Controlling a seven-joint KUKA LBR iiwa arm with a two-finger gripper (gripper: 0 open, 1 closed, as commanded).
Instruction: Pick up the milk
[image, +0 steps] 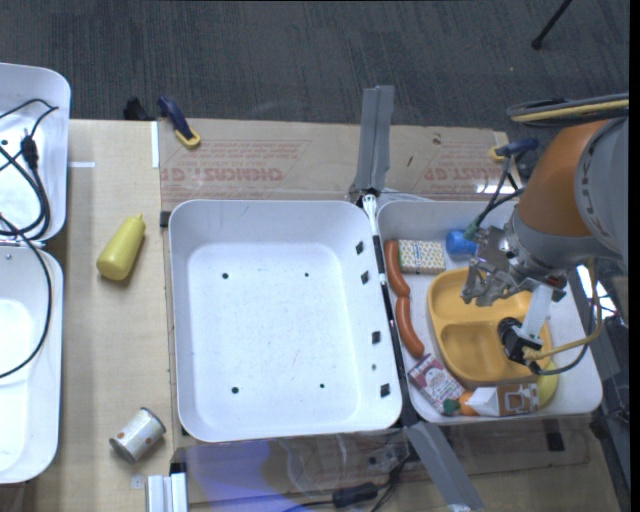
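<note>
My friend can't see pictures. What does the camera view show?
A grey and orange robot arm's gripper hangs over a yellow tray in the right bin, among hot dogs and a milk carton. A mustard bottle lies outside.

Left bin (275, 225) is wide open, loads of room to drop into. Right bin (590, 385) is cramped: yellow divided plate (470, 345) fills the middle, two sausages (402, 305) line its left wall, cartons (480, 400) crowd the near edge, and the tool (487, 283) hangs right over the plate.
</note>
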